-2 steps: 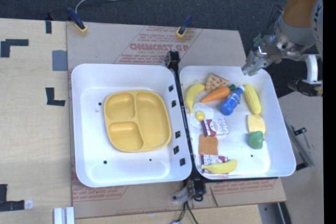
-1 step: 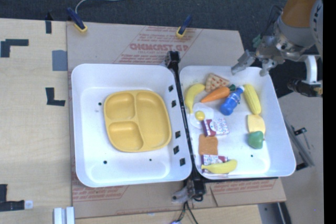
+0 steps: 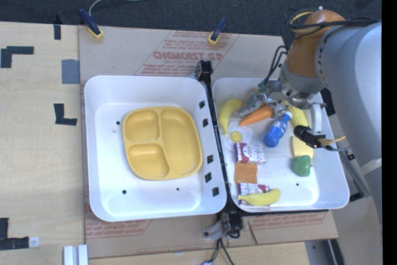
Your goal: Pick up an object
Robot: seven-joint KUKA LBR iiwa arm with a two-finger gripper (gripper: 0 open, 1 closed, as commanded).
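Note:
The right bin (image 3: 329,192) holds several small items. An orange carrot (image 3: 256,115) lies near its back, with a blue bottle (image 3: 276,131) just to its right. My gripper (image 3: 265,100) hangs over the carrot's upper end, under the orange wrist band (image 3: 307,49). A yellow banana-shaped piece (image 3: 227,113) lies to the carrot's left. Further forward are a red-and-white packet (image 3: 249,152), a brown square (image 3: 246,172), a banana (image 3: 260,198), a green piece (image 3: 302,165) and a yellow block (image 3: 301,147).
The left bin (image 3: 102,152) holds a yellow divided plate (image 3: 162,141). The grey arm (image 3: 353,90) covers the right bin's back right corner. A black divider (image 3: 211,133) runs between the bins. Yellow clamps (image 3: 92,26) sit at the cardboard's back edge.

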